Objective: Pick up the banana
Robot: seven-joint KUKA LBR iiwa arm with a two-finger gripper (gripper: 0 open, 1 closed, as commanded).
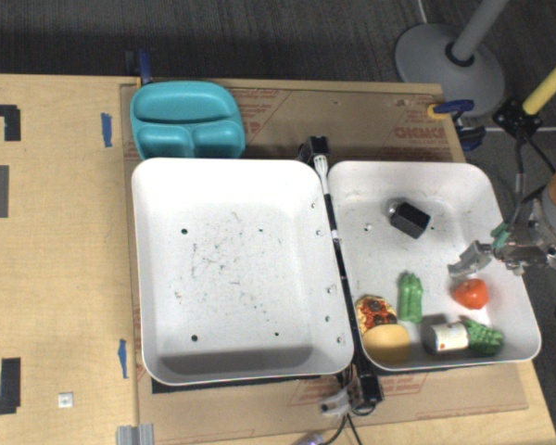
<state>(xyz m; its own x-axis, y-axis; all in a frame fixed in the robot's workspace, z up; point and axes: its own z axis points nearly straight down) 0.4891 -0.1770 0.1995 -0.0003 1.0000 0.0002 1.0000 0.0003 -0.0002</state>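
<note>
Red tomato [472, 293] sits just beneath the gripper [470, 260], whose state I cannot tell.

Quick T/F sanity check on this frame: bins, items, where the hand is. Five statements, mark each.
1. All loose items lie in the right bin. True.
2. The hand grips the black block. False: it sits near the bin's right wall, just above the red tomato-like item, apart from the block.
3. A teal divided tray stands behind the left bin. True.
4. The green item lies in the left bin. False: it is in the right bin, beside the yellow rounded item.
5. The yellow rounded item sits at the right bin's far corner. False: it is at the near-left corner.
</note>
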